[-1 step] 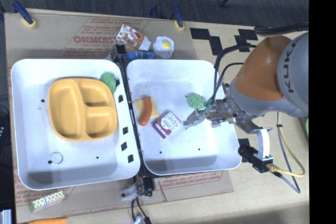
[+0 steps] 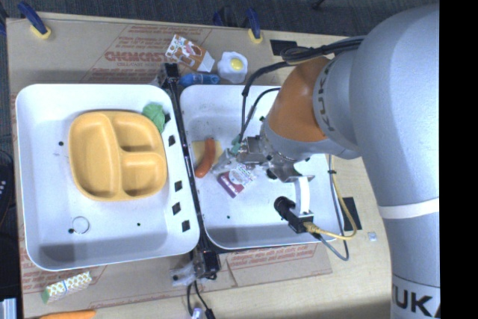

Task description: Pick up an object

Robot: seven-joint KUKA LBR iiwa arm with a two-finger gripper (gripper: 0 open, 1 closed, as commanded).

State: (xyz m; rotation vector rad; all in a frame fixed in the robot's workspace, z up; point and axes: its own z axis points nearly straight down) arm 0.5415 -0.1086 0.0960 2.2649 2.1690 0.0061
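The left bin (image 2: 30, 160) has a yellow divided tray (image 2: 116, 153) sitting in it, with a green thing (image 2: 155, 114) tucked against the tray's upper right corner (could be a toy vegetable, too small to say). A little clear ring (image 2: 80, 224) lies just below the tray's lower left corner.

Moving right past the divider, the right bin (image 2: 224, 231) holds an orange carrot-shaped piece (image 2: 205, 158) near its left wall, tilted a bit. Just right of the carrot lies a small packet (image 2: 235, 179) with red and purple print, flat on the bin floor.

The gripper (image 2: 246, 152) sits right above that packet, just up and to the right of it, with the carrot just beside it on the left. The wrist body hides the fingertips, so I honestly can't tell how the gripper stands, and nothing shows as pinched.

Outside the bins, above the right bin's top edge, a snack packet (image 2: 181, 51), a blue object (image 2: 199, 78) and a white-and-yellow egg-looking thing (image 2: 234, 65) sit on the cardboard.
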